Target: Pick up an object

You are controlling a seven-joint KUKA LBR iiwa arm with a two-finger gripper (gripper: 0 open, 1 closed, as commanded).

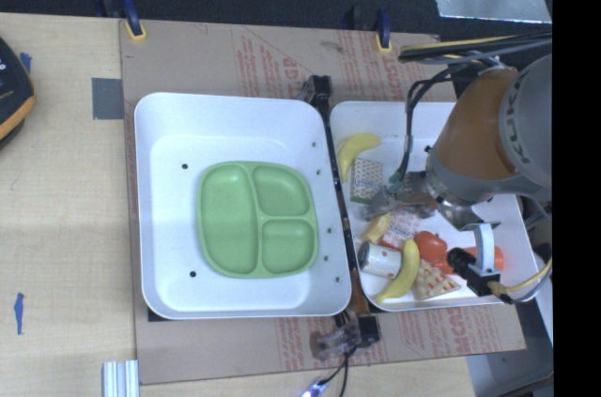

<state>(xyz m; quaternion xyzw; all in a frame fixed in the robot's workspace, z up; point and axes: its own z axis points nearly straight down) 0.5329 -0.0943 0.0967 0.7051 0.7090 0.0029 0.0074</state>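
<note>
Camera view: pincer [399, 190] low in the right bin [374, 116] among toys, grip state impossible to tell.

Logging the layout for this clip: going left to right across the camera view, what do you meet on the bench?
Left white bin → green divided plate → upper banana → lower banana → red toy → arm's orange band.

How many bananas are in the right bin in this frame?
2. One banana lies near the right bin's upper left corner; the other banana lies near its lower edge, beside a red object. The arm covers part of the bin, so more may be hidden.
</note>
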